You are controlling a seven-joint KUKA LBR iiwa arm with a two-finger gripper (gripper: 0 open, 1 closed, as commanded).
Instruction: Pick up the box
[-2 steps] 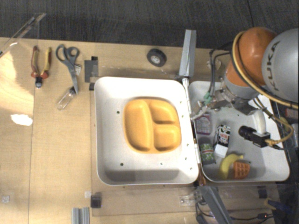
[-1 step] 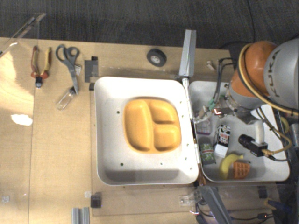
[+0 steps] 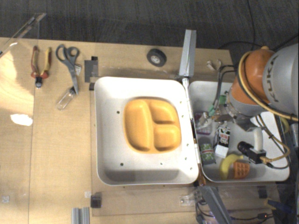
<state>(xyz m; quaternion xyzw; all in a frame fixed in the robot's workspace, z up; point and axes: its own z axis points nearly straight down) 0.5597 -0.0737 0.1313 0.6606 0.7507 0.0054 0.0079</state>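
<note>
one fixed camera above the bench [image 3: 46,139] — looking down aslant on both bins [image 3: 107,171].

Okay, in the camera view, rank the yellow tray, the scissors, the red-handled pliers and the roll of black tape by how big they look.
1. yellow tray, clearly largest.
2. scissors.
3. red-handled pliers, somewhat shorter than the scissors.
4. roll of black tape, smallest.

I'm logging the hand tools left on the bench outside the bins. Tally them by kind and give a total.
Pliers, red handles: 1
Scissors, grey handles: 1
Tape roll, black: 1
Total: 3
</note>
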